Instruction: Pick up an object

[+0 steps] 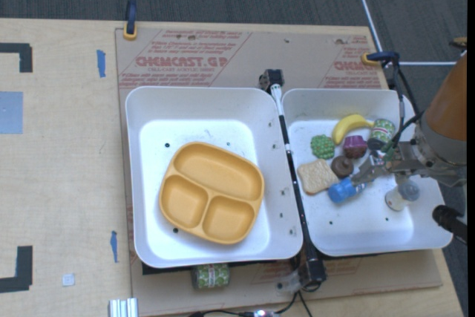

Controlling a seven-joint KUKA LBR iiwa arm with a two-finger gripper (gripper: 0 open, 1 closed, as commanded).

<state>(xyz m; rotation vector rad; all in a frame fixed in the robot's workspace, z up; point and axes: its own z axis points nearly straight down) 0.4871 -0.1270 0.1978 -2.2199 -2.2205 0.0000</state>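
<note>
The right bin holds several small items: a yellow banana, a green bumpy piece, a purple piece, a green can, a tan cracker, a brown ring, a blue piece and a pale grey piece. My gripper hangs low over the middle of this bin. It is just right of the brown ring and above the blue piece. Whether it touches either one is unclear.
The left bin holds a yellow divided plate. A green can lies on the board outside the bins, at the front. A black bar runs between the two bins. The arm enters from the right.
</note>
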